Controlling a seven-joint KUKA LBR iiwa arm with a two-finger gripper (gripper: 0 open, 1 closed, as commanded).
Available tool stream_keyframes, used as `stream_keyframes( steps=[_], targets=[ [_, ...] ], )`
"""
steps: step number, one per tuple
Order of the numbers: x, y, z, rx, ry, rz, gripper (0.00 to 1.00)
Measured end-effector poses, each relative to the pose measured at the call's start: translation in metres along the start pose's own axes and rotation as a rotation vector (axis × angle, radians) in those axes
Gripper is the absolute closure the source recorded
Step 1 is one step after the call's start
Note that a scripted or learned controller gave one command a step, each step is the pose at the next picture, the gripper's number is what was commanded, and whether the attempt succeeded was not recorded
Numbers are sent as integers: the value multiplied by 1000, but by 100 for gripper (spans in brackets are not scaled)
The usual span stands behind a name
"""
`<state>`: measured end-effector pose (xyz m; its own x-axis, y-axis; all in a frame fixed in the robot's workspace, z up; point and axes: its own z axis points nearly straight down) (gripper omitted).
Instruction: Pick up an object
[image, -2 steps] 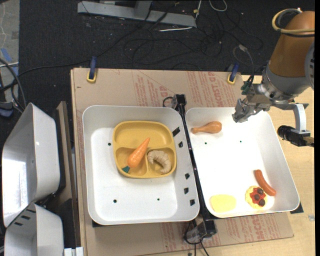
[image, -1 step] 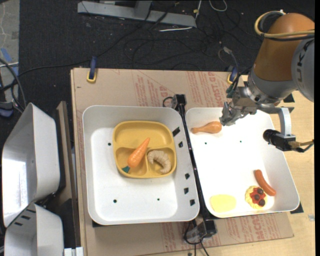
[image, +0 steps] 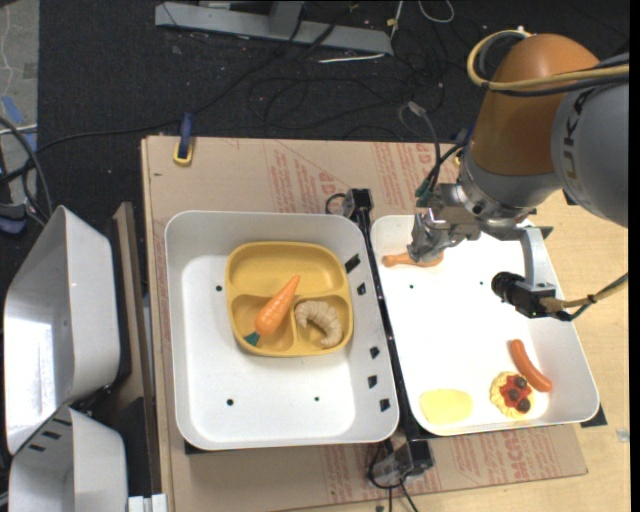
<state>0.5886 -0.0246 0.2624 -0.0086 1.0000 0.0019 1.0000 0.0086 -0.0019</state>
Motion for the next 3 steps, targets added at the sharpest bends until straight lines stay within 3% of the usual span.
stream_keyframes(
  steps=[2,3],
  targets=[
    [99,-31,17,2,-1,1,100],
    [96,-30,17,-1,-2,7,0]
  ],
)
